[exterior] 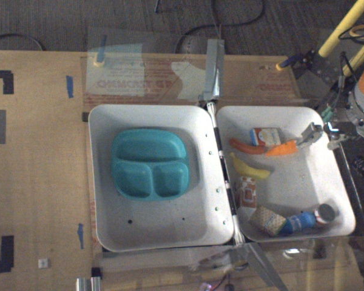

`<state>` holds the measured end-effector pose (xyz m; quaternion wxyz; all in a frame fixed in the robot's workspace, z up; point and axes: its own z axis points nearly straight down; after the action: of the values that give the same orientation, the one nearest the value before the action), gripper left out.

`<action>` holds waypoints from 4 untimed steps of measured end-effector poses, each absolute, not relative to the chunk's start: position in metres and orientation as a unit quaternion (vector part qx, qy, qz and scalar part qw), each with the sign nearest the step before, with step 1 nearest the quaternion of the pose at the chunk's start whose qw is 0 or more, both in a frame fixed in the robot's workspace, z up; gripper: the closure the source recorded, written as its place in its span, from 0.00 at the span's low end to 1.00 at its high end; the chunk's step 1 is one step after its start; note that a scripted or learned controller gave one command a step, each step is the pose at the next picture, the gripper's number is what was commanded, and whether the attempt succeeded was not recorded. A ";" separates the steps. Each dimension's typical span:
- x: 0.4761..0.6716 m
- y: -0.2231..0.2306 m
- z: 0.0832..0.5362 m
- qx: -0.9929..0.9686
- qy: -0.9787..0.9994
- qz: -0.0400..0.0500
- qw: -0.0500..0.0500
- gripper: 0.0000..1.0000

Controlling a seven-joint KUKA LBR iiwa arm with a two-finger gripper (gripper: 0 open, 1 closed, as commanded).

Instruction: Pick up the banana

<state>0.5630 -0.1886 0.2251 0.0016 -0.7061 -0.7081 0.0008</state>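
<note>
Banana (250, 168) lies in right bin (346, 220); teal tray (150, 163) fills left bin (103, 162); pincer (311, 132) state unclear.

Dark grey carpet floor (79, 11), black cables (236, 5) trailing across it, tan wooden bench (36, 162), blue tape marks (70, 86)

Fixed overhead camera, slanted down, both white bins (103, 180) in frame

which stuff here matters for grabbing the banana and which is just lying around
For the job:
- banana, right bin
- pincer, above the same bin

Lying about:
- orange carrot
- small carton
- brown packet
- blue bottle
- teal divided tray, left bin
</note>
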 end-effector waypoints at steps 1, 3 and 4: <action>0.545 -0.095 0.123 -0.697 -0.717 0.001 0.001 0.00; 0.571 -0.109 0.098 -0.714 -0.700 -0.002 -0.003 1.00; 0.614 -0.104 0.087 -0.779 -0.627 0.008 0.007 1.00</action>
<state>0.6138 -0.1039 0.0873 0.0074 -0.7792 -0.6267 0.0077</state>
